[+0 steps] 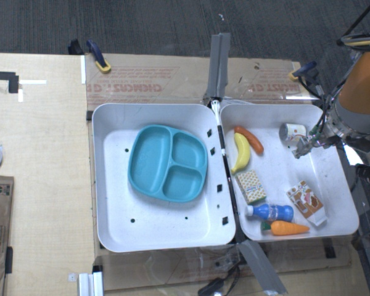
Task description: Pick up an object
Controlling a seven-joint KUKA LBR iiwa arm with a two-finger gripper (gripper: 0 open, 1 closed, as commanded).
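I am looking past the blue divided plate in the left bin and the banana lying lengthwise near the right bin's left wall, and I am settling on the small pale can in that bin's far right part as the likeliest thing to pick. It is lying on its side, long axis running roughly left to right, just beside the end effector on its left and slightly farther back. I am unable to tell whether the end effector is released or clenched, and nothing is showing in its grasp.
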